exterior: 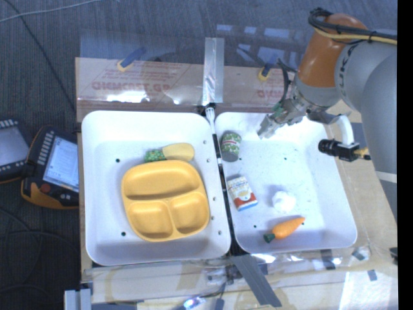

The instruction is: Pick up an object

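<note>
The small can [230, 144], to my eye the likeliest pick, stands upright in the right bin [335, 192], hard against the divider at its upper left. My gripper [268, 130] hangs above that bin's upper edge, near the can but apart from it, tilted down toward the left. I can't tell whether it is released or clenched; nothing shows in its grasp.

The other candidates are scattered across the same bin, well apart from one another: a little carton [241, 193] lying flat by the divider, a white ball [283, 201] further right, and a toy carrot [284, 228] near the front wall. That spacing leaves room to come down on any of them.

The left bin [97, 192] holds a yellow divided tray [166, 197] with a banana [177, 151] and a green piece [153, 154] touching its far rim. I judge the arm not yet committed to a descent.
</note>
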You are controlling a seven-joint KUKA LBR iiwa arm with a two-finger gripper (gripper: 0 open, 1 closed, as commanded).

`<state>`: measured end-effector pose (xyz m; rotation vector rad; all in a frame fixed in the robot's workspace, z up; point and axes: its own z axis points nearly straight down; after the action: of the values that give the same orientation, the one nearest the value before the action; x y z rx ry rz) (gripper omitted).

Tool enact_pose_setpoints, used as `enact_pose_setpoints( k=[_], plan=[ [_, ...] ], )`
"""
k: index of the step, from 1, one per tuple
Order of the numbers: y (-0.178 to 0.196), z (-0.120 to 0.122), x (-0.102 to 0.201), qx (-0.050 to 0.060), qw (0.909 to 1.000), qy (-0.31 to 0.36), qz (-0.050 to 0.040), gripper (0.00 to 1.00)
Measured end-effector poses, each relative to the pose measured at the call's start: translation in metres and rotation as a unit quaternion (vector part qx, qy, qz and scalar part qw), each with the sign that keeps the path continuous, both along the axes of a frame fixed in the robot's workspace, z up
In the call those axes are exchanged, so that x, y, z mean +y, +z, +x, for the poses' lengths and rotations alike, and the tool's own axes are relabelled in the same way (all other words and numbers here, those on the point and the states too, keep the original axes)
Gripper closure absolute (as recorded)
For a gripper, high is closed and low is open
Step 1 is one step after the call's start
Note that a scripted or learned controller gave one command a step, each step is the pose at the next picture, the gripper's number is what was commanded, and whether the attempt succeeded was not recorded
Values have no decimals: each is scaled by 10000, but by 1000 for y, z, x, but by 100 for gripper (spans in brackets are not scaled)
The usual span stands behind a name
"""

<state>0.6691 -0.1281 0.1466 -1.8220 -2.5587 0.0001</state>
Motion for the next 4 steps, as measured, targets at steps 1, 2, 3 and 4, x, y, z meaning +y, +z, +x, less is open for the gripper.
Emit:
enact_pose_setpoints(
  k=[1, 2, 3, 4],
  plan=[
    [66, -21, -35, -5, 9997, -261, -12, 100],
    [105, -37, -96, -8, 9920, 1265, -23, 100],
    [99, -26, -18, -5, 9981, 617, 0, 100],
    [148, -19, -90, -15, 9850, 1724, -26, 100]
  ],
)
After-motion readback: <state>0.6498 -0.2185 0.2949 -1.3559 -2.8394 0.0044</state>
